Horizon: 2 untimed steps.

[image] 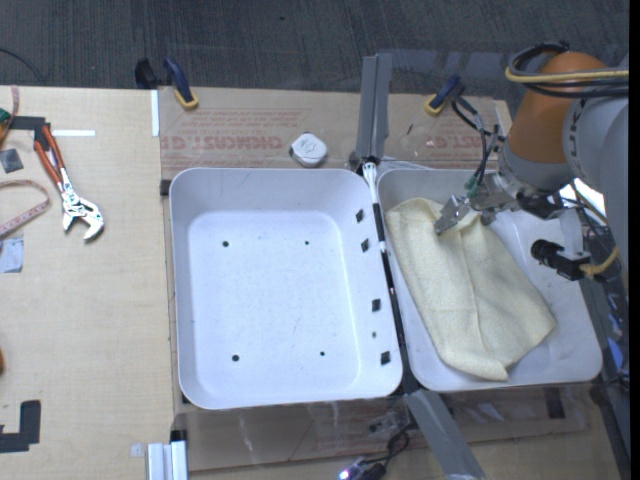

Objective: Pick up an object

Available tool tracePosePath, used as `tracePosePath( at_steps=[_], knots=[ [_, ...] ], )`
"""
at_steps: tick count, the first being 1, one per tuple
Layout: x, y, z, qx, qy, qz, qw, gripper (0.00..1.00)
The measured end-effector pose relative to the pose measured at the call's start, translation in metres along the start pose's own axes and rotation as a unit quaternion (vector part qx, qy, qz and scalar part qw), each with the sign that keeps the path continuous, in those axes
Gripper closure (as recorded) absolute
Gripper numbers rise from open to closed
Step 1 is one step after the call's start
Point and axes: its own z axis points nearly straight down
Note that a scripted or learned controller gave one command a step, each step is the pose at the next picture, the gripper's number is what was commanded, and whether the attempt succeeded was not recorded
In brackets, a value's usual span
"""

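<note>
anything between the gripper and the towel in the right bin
Nothing visible. The gripper sits right over the upper edge of the towel in the right bin, with no other object between them.

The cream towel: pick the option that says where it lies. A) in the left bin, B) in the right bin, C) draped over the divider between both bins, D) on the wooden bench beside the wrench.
B: the cream towel lies crumpled inside the right bin, with the gripper at its upper edge, while the left bin holds no cloth.
</note>
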Motion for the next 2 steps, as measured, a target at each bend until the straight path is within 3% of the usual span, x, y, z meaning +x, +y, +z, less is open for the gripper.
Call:
tracePosePath(
  at_steps=[1,2],
  knots=[
    [-0.020,-0.008,0.000,0.000,0.000,-0.083,0.9966,0.00],
    [-0.021,-0.007,-0.010,-0.001,-0.001,-0.082,0.9966,1.00]
  ],
)
